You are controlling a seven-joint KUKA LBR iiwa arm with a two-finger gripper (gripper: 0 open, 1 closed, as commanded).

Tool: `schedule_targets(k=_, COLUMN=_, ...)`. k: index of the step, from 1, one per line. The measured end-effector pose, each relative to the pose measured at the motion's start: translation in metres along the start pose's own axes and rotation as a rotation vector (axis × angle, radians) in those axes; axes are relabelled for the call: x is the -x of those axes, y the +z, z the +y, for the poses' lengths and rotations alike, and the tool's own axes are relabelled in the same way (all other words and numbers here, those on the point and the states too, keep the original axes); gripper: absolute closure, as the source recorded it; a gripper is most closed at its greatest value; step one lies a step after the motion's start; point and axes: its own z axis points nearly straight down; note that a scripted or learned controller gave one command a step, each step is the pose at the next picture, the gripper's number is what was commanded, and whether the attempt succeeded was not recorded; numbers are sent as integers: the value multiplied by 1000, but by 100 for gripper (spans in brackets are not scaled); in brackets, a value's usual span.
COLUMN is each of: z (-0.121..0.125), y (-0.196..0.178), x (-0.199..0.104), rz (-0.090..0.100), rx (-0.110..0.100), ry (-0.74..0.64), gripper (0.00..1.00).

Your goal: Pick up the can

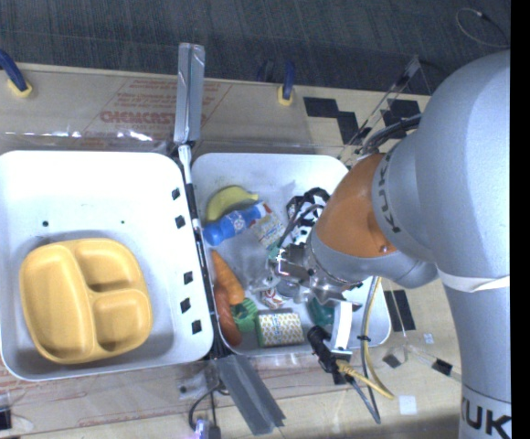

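Reaching into the right bin point(356, 176), the gripper point(294, 286) is poised just above the can point(279, 328) — the approach step, it is judged. Whether anything is held cannot be told. A descent is called for; room is tight — carrot point(227, 282) beside, front wall close.

Light is even and fairly bright, coming from above, with a cool bluish cast. The two white bins point(82, 167) look washed out, their floors nearly featureless. Soft shadow gathers beneath the arm point(402, 208) and along the inner bin walls. A clear plastic sheet point(110, 122) behind the bins catches faint glare. The picture is slightly soft and grainy; small items blur together.
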Motion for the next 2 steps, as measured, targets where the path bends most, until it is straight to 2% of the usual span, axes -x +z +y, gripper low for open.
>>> schedule_targets(k=1, z=24, y=8, x=8, rz=-1, rx=7, ry=-204, gripper=100)
schedule_targets(k=2, z=37, y=-48, x=17, rz=0, rx=4, ry=-122, gripper=100)
